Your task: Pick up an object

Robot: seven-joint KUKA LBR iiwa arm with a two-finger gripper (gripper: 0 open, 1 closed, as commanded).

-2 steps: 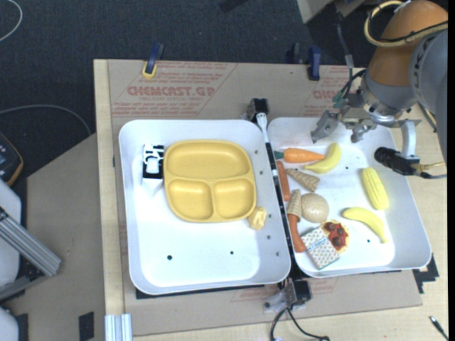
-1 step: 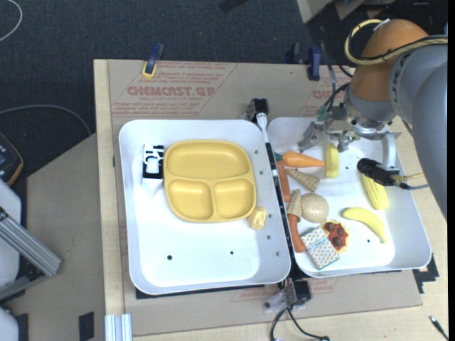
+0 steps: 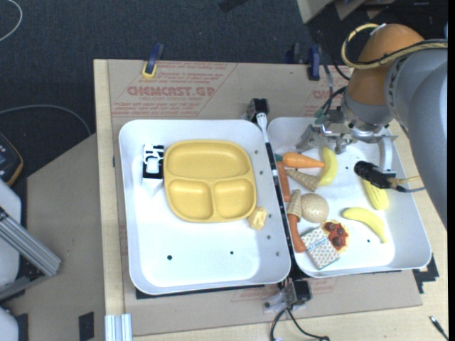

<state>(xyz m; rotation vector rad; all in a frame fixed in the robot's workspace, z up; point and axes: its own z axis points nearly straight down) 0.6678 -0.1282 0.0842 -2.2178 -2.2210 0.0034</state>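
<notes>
My end effector (image 3: 331, 138) hangs low over the far end of the right white bin (image 3: 412, 251), its fingers spread a little around the top of a yellow plastic banana (image 3: 328, 168), not closed on it. Just beside lie an orange toy carrot (image 3: 302, 161) and an ice-cream cone (image 3: 304, 180). The left white bin (image 3: 142, 247) holds a yellow divided plate (image 3: 210, 179).
</notes>
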